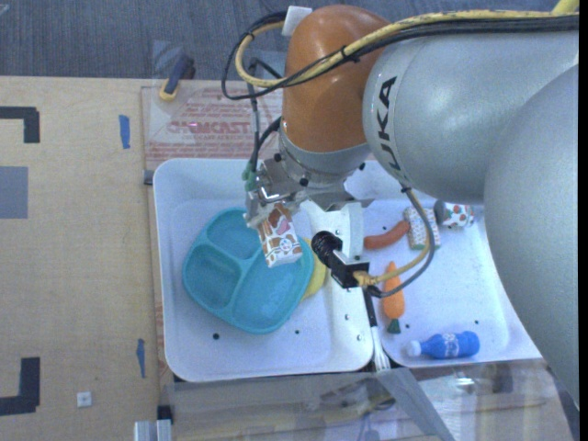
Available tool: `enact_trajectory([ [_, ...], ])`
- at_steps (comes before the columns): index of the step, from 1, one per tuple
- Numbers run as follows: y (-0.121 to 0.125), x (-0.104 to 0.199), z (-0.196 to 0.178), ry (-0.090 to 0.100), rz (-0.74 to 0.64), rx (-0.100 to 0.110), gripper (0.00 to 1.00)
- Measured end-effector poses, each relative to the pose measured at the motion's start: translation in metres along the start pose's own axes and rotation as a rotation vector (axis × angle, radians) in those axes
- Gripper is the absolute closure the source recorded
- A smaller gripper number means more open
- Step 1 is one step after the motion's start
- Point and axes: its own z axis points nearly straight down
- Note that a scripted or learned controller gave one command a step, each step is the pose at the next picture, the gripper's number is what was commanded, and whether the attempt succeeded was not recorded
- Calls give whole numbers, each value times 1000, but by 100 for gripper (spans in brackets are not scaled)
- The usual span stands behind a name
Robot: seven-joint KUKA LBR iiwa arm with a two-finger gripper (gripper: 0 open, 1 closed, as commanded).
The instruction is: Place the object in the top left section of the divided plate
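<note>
A teal divided plate [220,278] lies in the left white bin [184,338]. My gripper [268,216] hangs over the plate's upper right rim, below the orange wrist band. It is shut on the top of a small white carton [280,242] with coloured spots and a brown stripe. The carton dangles tilted just above the plate's upper right part, near the rim. The arm hides the back of both bins.
A yellow object [319,278] pokes out from under the plate's right edge. The right bin [487,292] holds a sausage [386,238], a carrot [393,299], a blue bottle [446,344] and a small spotted item [457,214]. A black cable clip [335,263] hangs over the divider.
</note>
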Motion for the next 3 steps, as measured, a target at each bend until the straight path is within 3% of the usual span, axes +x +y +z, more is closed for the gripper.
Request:
enact_trajectory([
  [1,1,-3,-10,0,6,-3,100],
  [2,-10,36,13,1,-55,4,100],
  [3,-33,-24,-58,0,-87,0,100],
])
